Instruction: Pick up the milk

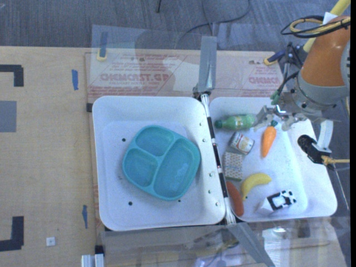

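The milk [282, 199] is a small white carton with black cow patches, lying on its side near the front right corner of the right bin [317, 196]. My gripper [275, 119] hangs at the back of that bin, far from the milk, just over the top end of an orange carrot [268, 141]. Its fingers [260, 117] stand apart, open, with nothing between them.
The right bin also holds a green bottle [236, 121], a small can [241, 143], a patterned packet [233, 165], a banana [254, 182] and a red item [236, 199]. A teal divided plate [161, 163] lies in the left bin [111, 121].
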### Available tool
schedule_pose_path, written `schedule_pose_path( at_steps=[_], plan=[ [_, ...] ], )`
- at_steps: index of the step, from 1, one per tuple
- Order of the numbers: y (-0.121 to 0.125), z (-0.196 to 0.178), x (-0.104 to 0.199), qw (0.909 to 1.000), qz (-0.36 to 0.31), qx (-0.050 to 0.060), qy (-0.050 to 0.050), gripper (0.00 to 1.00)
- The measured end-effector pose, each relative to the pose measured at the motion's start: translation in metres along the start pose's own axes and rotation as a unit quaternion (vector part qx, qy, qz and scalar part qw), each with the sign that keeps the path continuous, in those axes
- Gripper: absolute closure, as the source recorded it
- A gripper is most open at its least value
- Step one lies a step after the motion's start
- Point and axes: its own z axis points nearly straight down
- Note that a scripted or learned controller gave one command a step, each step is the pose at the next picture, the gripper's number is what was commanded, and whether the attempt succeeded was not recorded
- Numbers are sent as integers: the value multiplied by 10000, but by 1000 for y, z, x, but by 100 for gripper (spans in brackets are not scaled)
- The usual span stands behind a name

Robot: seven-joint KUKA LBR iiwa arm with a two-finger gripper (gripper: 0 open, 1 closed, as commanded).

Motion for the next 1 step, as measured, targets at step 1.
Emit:
schedule_pose_path(
  at_steps=[1],
  plan=[
    [-73, 102, -6, 10000, -11, -6, -2, 0]
  ],
)
